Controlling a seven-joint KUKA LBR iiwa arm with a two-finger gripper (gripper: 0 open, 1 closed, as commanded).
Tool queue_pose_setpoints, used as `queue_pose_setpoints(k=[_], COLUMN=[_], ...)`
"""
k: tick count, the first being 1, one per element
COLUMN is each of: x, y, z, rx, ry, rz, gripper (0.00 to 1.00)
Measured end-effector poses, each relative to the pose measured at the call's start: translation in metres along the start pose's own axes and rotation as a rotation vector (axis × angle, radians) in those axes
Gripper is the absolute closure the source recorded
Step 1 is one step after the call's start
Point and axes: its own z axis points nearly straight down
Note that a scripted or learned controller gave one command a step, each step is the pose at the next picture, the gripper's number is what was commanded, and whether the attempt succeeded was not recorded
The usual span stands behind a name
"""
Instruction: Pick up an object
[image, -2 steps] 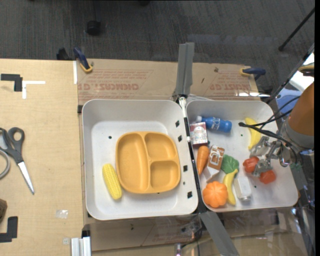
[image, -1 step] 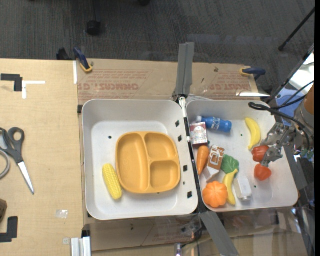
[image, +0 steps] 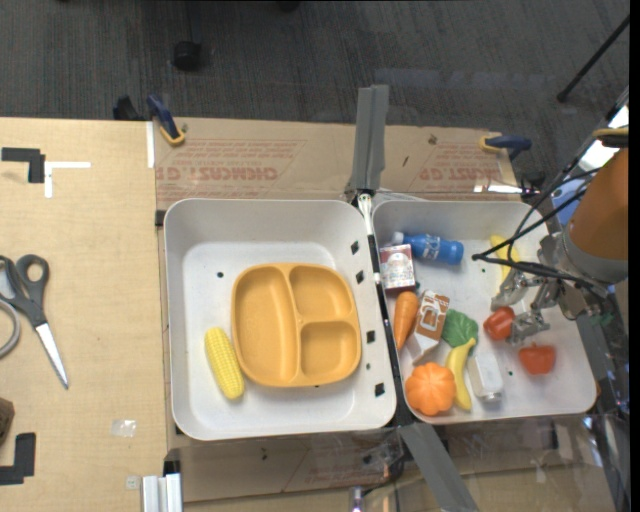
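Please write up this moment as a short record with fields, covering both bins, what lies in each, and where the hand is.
left bin: holds a yellow divided plate and a corn cob beside the plate's left edge
right bin: blue bottle, carrot, orange, banana, two red tomatoes, small cartons
hand: low over the right bin's right side, beside the tomatoes
grasp: nothing seen between the fingers
bench, left: scissors
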Motion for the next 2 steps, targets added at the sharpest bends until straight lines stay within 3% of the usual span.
queue_pose_setpoints(k=[1,2], x=[0.066,0.028], y=[0.028,0.11], z=[0.002,0.003], rx=[0.0,0.0], ry=[0.002,0.002], rz=[0.305,0.688], gripper=[1.0,1.0])
